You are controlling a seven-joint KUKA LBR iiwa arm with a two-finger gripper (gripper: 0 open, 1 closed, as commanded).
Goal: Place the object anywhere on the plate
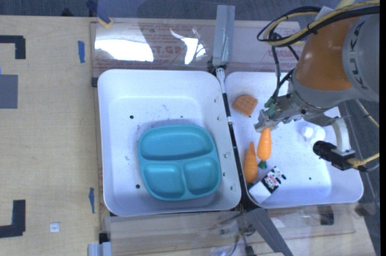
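Although the arm [329,61] reaches in from the right over the right bin [347,188], its bulk and cables hide much of that bin's upper part, and the gripper [265,122] is only partly made out beneath the wrist. Whether its jaws are spread or pressed together cannot be told. Just below the gripper hangs or stands an orange carrot [264,144], its top touching the fingertip area; whether it is pinched or merely lies under the tool is unclear. A second carrot [250,164] lies beside it, close to the wall shared with the left bin [114,128]. A waffle-like brown piece [245,105] sits near the right bin's upper left corner, and a small black-and-white item [273,179], too small to identify, lies near the lower edge. The teal plate [179,160], with three compartments, rests in the left bin, well apart from the carrots.
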